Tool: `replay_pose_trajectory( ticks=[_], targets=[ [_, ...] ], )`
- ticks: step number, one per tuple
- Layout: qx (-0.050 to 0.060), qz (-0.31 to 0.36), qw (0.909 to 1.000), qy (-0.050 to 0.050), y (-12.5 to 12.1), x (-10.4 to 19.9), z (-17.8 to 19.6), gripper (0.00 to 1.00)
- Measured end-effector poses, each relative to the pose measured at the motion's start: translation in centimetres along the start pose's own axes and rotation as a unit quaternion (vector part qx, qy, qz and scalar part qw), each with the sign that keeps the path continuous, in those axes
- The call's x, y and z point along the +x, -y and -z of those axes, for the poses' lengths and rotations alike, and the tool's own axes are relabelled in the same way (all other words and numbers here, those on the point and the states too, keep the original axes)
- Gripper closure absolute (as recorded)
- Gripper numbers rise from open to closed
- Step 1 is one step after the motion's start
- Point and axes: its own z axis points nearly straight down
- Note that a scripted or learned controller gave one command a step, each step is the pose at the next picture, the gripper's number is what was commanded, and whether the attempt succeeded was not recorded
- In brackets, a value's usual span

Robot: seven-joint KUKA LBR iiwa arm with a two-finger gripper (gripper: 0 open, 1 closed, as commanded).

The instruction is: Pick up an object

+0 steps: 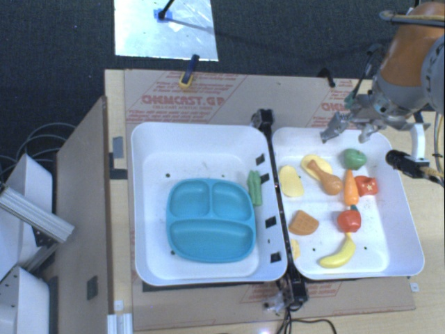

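The gripper (350, 129) hangs above the far rim of the right bin (403, 218), at about one o'clock in the scene; its two dark fingers (331, 132) are spread apart with nothing between them, and they touch no object. The grey arm (410, 58) with its orange band rises behind it toward two o'clock.

Just below the gripper, at about five o'clock from it, lies a green pepper-like toy (354, 159) — rounded, with no clear long axis. Beside that, toward nine o'clock, a tan drumstick (322, 172) lies with its long axis running from ten o'clock to four o'clock, thick end at the lower right; a pale yellow oval piece (290, 182) sits left of it, long axis near twelve to six. An orange carrot (350, 188) lies almost upright in the picture, twelve to six; a red toy (366, 185) touches its right side, and a red tomato (350, 220) sits just below its tip. A yellow banana (338, 252) curves from one o'clock down to eight o'clock near the front rim; an orange wedge (304, 223) lies to its upper left.

The left bin (149, 152) holds a blue divided plate (210, 220) — and a green pod (254, 187) at its three o'clock edge, lying twelve to six.
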Motion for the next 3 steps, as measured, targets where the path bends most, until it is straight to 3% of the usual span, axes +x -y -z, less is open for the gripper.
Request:
replay_pose_trajectory(
  ticks=[1, 2, 3],
  targets=[
    [0.002, 0.0, 1.0, -0.001, 5.5, 3.9, -9.2, 0.0],
    [-0.001, -0.001, 1.0, 0.0, 7.6, 5.1, -12.0, 0.0],
    [0.0, -0.001, 1.0, 0.0, 7.3, 5.2, -12.0, 0.0]
  ],
)
